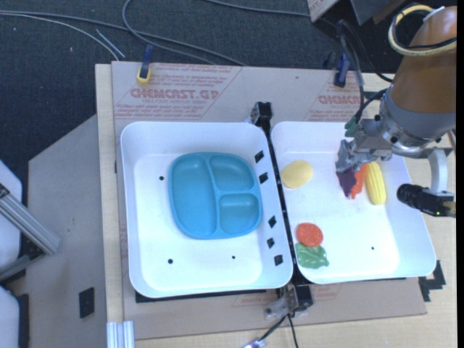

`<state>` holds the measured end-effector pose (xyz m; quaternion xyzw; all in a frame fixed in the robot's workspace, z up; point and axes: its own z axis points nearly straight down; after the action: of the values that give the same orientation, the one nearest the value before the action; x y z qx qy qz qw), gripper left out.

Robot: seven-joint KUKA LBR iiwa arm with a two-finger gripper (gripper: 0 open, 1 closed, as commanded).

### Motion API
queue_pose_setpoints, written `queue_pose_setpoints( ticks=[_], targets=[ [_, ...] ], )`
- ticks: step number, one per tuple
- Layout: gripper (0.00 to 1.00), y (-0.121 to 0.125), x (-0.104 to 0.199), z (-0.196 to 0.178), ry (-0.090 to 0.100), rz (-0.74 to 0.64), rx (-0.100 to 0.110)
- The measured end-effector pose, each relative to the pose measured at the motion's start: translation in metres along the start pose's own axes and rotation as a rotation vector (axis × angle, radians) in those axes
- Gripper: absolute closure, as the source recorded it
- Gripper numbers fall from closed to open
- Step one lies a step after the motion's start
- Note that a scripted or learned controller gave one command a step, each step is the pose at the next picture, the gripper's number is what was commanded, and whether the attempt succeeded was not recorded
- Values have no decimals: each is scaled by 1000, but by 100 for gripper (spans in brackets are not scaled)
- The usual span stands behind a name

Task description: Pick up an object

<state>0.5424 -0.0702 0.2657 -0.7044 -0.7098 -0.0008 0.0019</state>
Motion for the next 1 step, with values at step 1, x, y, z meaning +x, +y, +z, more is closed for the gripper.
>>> queue_pose_setpoints(
  ticks=[1],
  targets=[
    [100, -4, 55, 18, -1, 2, 2]
  ],
)
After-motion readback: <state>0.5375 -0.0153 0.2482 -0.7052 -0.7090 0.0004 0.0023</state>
